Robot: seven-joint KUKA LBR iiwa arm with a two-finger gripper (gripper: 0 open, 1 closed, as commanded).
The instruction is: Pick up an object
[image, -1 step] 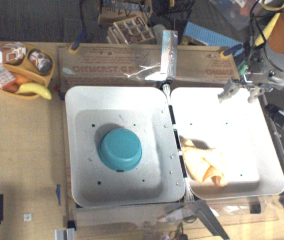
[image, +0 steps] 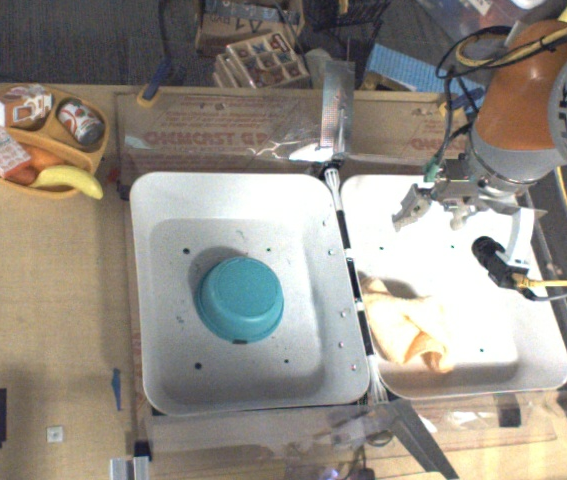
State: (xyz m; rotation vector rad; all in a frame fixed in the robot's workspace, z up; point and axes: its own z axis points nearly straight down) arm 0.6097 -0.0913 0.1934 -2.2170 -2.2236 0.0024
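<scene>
A teal bowl [image: 241, 298] lies upside down in the middle of the left bin [image: 163, 218]. A crumpled yellow-orange cloth [image: 408, 330] rests in the near left corner of the right bin [image: 533, 363]. My gripper [image: 433, 211] hangs over the far part of the right bin, under the orange band of the arm [image: 523, 78]. Its fingers [image: 407, 209] stand open with nothing between them. The cloth lies well toward the near side of the gripper, apart from it.
A black connector with a yellow cable [image: 498, 261] hangs from the wrist over the right bin. A yellow tray of toy food with a banana [image: 33, 148] sits at the bench's far left. Cardboard and clutter [image: 263, 58] stand behind the bins.
</scene>
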